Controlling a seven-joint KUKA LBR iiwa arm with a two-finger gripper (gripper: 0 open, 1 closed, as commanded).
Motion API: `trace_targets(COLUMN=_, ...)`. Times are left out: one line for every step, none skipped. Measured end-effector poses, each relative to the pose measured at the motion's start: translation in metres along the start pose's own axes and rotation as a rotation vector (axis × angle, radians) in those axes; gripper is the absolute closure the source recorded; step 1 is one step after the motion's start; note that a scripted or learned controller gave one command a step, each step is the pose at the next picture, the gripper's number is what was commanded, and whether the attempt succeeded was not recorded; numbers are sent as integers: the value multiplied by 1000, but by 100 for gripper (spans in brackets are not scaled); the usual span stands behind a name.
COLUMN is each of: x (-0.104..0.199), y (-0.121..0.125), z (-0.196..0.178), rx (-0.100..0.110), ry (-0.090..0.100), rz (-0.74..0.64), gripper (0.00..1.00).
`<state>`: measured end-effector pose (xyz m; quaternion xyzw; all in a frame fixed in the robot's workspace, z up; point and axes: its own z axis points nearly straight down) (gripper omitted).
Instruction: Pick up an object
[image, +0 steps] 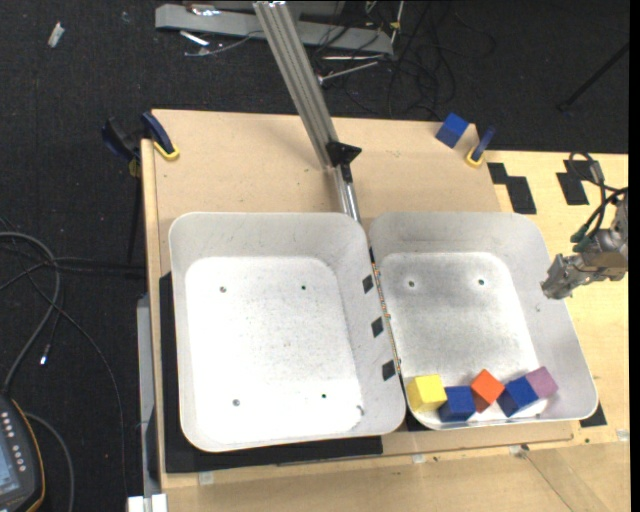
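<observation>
Five blocks crowd the near wall of the right bin (545, 255): a yellow block (428, 389), a blue block (458, 402), an orange block (486, 386), a dark blue block (518, 395) and a purple block (541, 381), packed in a row that touches or nearly touches from end to end. Their huddle against the wall suggests they have slid or been dropped there, and any one of them would serve as the object to pick up. The left bin (190, 250) sits just beside the right one, their inner rims meeting at the middle of the bench (250, 160).

The gripper (560, 279) hangs over the right bin's far-right rim, well apart from the blocks, with nothing seen between its tips; whether it stands apart or together cannot be told at this size and blur. A spare blue cube (453, 129) rests on the bench beyond the bins, near a clamp (477, 146), likely outside the working area. No brand, label or readable writing appears on the bins, blocks or bench.
</observation>
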<state>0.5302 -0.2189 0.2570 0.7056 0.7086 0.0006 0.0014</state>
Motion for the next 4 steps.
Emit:
trace_targets(x=46, y=-17, z=132, rx=11, ry=5, rz=1, gripper=100)
trace_targets(x=95, y=6, z=162, rx=2, ry=1, rz=-3, gripper=100)
trace_targets(x=184, y=18, z=57, rx=-6, ry=3, rz=-6, gripper=100)
trace_targets(x=275, y=19, z=62, rx=3, ry=4, rz=-6, gripper=100)
